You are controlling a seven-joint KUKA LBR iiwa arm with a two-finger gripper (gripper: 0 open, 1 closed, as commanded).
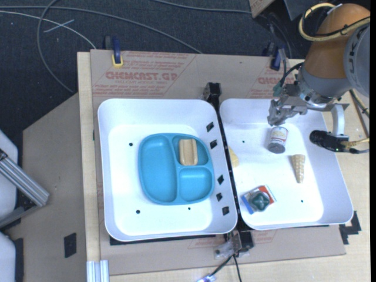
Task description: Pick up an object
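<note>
Small grey cylindrical jar (277, 140) is seen in the right white bin (329, 207), well clear of its walls, just below the metal gripper (279, 114); finger state cannot be told.

Robotics lab: clamped board (147, 69) under white bins (111, 157), loose cables (59, 16) on dark carpet.

Bright, even overhead light; white bins (117, 157) glare slightly, focus soft.

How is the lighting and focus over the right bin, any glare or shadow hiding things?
Camera view: even, soft light, mild glare on the right bin; slightly soft focus overall; the hand throws a faint shadow by the small can; cone readable.
</note>
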